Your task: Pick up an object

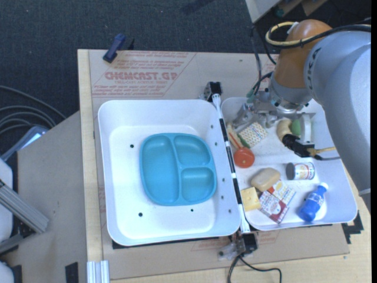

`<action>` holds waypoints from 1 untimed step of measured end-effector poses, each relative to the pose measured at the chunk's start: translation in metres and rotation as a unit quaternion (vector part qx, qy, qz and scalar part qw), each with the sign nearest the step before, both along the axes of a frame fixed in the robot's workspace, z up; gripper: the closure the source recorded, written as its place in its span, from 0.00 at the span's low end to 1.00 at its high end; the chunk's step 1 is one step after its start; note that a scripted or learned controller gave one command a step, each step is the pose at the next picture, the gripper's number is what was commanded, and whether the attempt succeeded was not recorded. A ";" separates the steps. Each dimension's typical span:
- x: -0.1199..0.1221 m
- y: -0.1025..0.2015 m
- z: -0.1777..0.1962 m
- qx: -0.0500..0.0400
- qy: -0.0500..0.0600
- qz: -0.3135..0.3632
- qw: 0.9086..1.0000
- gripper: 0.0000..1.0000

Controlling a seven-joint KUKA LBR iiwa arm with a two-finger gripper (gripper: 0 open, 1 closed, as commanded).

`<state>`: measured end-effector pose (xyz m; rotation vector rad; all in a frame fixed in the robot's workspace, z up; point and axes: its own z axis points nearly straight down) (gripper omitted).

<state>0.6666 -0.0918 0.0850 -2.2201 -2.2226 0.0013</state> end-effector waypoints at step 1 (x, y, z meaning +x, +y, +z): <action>0.000 0.000 0.000 0.000 0.000 0.000 1.000 0.00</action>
